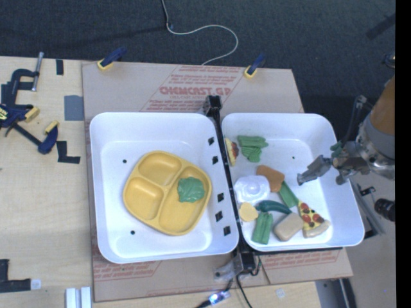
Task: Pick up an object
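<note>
Camera view: left bin (106,172) holds a yellow tray (148,194) carrying a green leaf toy (191,189); right bin (321,130) holds mixed toy foods (282,213). Gripper (327,170) hangs over its right side, fingers spread, pinching nothing.

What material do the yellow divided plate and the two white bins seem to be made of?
Yellow divided plate: probably moulded plastic, smooth with a soft sheen and rounded compartment ridges. Two shallow white bins: probably thin formed plastic, glossy, with rounded corners and rolled rims.
</note>
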`<state>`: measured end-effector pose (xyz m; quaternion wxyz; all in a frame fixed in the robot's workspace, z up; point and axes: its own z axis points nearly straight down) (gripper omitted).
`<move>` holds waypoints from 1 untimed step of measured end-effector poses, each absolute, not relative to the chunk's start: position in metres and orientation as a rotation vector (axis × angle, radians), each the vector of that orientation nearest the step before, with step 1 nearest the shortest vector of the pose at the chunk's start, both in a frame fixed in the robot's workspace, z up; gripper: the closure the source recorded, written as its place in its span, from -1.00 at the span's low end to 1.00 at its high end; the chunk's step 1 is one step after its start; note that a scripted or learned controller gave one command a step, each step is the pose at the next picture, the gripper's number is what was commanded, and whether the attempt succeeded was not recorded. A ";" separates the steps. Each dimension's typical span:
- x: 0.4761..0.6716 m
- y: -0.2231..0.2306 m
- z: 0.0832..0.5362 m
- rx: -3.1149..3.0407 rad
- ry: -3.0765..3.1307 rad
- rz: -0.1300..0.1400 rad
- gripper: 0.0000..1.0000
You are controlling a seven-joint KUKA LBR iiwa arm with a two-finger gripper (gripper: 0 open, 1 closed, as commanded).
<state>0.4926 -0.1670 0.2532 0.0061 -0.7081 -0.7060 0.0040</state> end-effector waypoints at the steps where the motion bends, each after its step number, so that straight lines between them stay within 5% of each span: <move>1: 0.495 -0.167 0.260 -2.219 -2.221 0.001 -1.00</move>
